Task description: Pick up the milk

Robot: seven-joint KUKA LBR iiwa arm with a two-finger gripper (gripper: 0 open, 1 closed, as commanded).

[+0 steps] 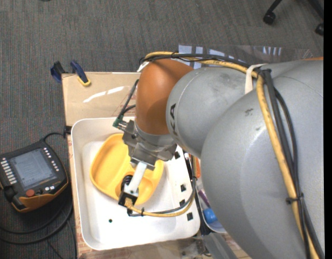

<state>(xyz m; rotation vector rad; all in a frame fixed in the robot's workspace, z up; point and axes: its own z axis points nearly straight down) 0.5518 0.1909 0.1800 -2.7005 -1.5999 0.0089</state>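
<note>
Bench, white bin (pixel 82 220) | arm wrist (pixel 147 144) over yellow bowl (pixel 104 169) | fingers' state: cannot tell

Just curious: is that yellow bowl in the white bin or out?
In: the yellow bowl lies inside the rim of the white bin.

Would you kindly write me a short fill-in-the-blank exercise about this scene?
1. The bowl in the white bin is ___ in colour.
2. The band above the wrist of the arm is ___.
3. In this view the teach pendant lies to the ___ of the white bin.
Missing words: yellow; orange; left.
</note>
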